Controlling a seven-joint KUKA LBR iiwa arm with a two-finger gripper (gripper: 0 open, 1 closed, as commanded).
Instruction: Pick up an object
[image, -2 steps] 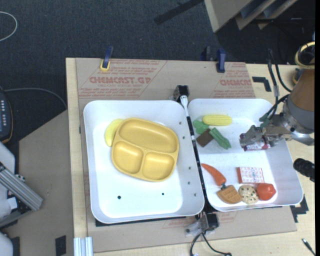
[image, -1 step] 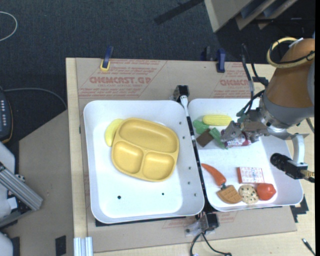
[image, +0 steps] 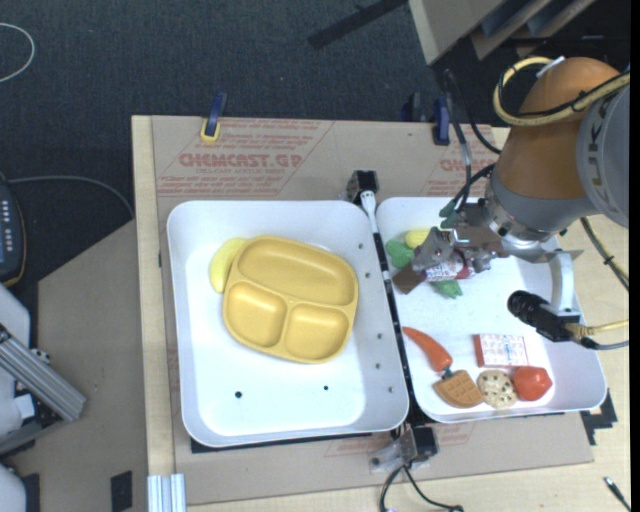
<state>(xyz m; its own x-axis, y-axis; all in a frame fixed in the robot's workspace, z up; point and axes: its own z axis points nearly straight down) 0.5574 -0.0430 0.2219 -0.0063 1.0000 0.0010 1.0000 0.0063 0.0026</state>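
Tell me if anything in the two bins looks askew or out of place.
The yellow divided tray in the left bin sits crooked, resting partly over a yellow item at its upper left edge. Nothing looks spilled or damaged.

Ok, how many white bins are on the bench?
2: the left bin holds a yellow tray; the right bin holds small items, under the gripper. Nothing suggests a hidden third.

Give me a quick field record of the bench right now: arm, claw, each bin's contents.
arm: reaches in from the right, over the right bin
claw: low at the right bin's upper left, over a cluster of small items; grip state unclear
left bin: yellow divided tray, yellow item tucked under its left edge
right bin, front: red pepper, cracker, tomato, red-and-white packet
right bin, back: yellow-green item
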